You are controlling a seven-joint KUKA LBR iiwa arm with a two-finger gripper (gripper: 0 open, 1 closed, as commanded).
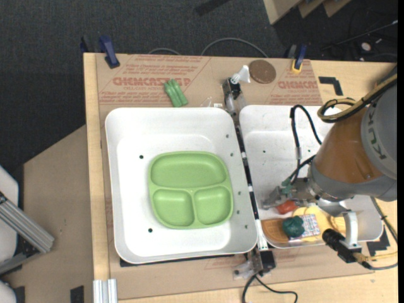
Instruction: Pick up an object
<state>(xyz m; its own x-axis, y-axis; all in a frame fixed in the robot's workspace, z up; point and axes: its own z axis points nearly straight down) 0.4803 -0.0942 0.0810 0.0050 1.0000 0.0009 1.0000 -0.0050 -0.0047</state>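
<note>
From the camera view above the bench, two shallow white bins sit side by side: the left bin (126, 169) carries one green divided tray (189, 188) with three compartments, lying flat near its middle, and the right bin (271, 137) takes the arm (353, 150), which reaches in from the right and bends down over the near end. The gripper (285, 197) hangs low at that near end, and how its claw stands, apart or together, cannot be told from this angle, since the wrist hides most of it. Just at the claw tip lies one small red object (287, 206), touching or very nearly touching it; nothing shows it to be held. Just nearer the camera sits one dark green object (292, 226), resting on what looks like a tan plate or dish (271, 232) together with a small patterned packet (309, 226) and a yellow piece (334, 221). The red object is so small that no long axis can be read. The pick likely turns on that red thing lying directly under the claw, with the green one a little toward the near rim. On the cardboard beyond the bins lie one green clip-like piece (175, 93) and one brown disc (262, 72).
</note>
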